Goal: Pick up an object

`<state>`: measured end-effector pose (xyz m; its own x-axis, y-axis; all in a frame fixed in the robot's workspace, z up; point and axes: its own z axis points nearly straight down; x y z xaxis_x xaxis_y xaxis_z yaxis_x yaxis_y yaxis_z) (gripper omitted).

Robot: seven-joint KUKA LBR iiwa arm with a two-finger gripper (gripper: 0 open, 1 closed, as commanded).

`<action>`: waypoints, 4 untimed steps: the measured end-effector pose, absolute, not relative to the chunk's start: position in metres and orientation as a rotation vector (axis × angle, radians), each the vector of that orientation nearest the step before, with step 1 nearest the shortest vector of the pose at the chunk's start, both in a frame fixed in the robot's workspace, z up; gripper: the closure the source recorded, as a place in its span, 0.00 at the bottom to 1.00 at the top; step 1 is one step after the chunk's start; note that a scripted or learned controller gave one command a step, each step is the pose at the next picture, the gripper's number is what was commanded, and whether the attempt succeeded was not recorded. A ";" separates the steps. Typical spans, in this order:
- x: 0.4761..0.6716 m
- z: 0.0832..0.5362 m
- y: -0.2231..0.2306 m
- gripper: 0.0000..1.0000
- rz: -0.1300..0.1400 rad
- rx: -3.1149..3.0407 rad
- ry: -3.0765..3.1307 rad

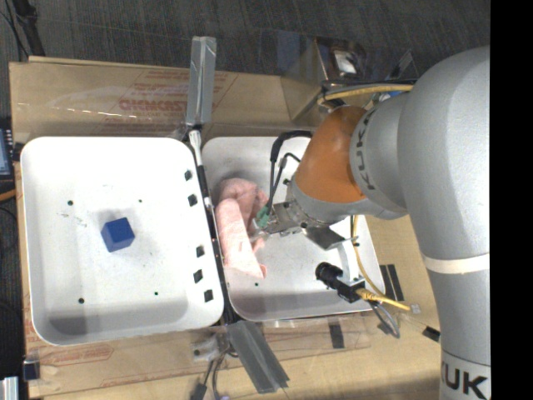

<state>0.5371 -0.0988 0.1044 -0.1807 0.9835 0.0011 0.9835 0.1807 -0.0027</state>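
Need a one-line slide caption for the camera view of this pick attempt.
KUKA arm's gripper down in the right bin beside a pink cloth; a blue cube sits in the left bin.

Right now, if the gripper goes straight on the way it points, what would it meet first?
Most likely the pink cloth: the gripper points down and left, right at its edge in the right bin. Depth is unclear from above, so any gap is hard to judge.

Cube (118, 233) in left bin (50, 173)

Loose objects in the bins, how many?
2. A blue cube in the left bin; a pink cloth by the right bin's left wall. The arm may hide others.
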 end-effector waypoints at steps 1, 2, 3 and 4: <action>0.575 0.192 -0.077 1.00 0.002 -1.926 -2.479; 0.575 0.192 -0.077 0.00 0.002 -1.926 -2.479; 0.610 0.092 -0.103 0.00 0.000 -1.960 -2.458; 0.614 0.193 -0.086 0.00 0.001 -2.191 -2.250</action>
